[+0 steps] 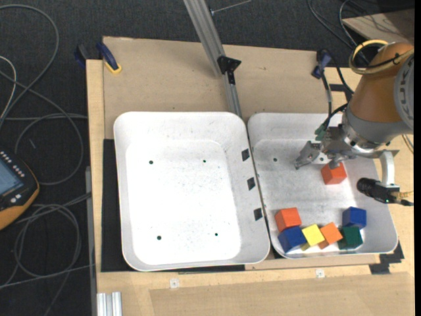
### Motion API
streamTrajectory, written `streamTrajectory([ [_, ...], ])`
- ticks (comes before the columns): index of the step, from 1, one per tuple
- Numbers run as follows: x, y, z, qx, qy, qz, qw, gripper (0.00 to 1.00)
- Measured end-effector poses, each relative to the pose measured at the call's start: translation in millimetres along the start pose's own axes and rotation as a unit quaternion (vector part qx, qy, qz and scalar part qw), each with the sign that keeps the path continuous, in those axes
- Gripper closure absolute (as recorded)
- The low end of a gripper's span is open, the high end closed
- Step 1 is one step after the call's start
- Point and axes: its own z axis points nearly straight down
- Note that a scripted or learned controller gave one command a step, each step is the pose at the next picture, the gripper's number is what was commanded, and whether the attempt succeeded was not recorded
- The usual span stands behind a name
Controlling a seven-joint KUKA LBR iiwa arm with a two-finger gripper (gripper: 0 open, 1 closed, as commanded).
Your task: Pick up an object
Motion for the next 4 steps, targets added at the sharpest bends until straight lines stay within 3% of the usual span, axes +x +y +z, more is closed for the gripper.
streamTrajectory([
  [1,0.4,2.4,-14.8,-0.005,-0.001,-0.001,1.0000,1.00],
  [2,1.6,-1.5,-78.2,-0.008,-0.002,-0.001,1.0000,1.00],
  [3,1.7,-0.3,-117.3,-0.007,-0.002,-0.002,1.0000,1.00],
  [4,44.3,-6.2,-112.6,-0.003,0.000,-0.003,1.0000,1.00],
])
